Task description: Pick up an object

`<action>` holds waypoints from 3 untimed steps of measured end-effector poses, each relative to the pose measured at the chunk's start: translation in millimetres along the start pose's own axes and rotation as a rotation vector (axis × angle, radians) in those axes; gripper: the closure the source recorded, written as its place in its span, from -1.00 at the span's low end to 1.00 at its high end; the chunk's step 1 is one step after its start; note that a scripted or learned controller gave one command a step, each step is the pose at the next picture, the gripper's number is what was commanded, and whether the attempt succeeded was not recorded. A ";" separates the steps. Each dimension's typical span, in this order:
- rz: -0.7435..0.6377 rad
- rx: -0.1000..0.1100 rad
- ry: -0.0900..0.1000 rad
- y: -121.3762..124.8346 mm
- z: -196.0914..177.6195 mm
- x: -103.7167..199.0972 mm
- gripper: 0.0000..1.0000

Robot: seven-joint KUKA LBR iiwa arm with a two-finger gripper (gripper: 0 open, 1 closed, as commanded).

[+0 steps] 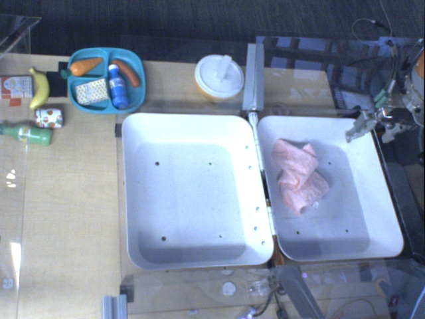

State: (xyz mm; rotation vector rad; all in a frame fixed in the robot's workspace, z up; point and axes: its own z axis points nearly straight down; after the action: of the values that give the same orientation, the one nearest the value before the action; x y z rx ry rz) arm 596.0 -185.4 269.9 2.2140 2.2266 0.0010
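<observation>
A crumpled pink cloth (299, 175) lies in the right white bin (372, 234), a little left of its middle. My gripper (369, 125) hovers at the bin's far right corner, up and to the right of the cloth and apart from it. Its fingers (353, 131) stand spread, with nothing between them. The arm comes in from the right edge of the view.
The left white bin (189, 244) adjoins the right one along a metal divider (252, 78). Behind them stand a white-lidded yellow cup (219, 77) and a blue tray of toy food (106, 80). A banana (40, 88), a can (49, 117) and a green bottle (26, 134) lie far left.
</observation>
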 end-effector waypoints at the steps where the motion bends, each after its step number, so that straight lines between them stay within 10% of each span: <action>1: -0.043 0.001 0.001 28.9 120.7 15.7 -1.00; 3: -0.246 -0.014 -0.003 -34.8 178.5 72.1 -1.00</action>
State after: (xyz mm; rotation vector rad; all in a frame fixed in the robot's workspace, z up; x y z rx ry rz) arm 561.1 -113.6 91.3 1.9170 2.4718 0.0134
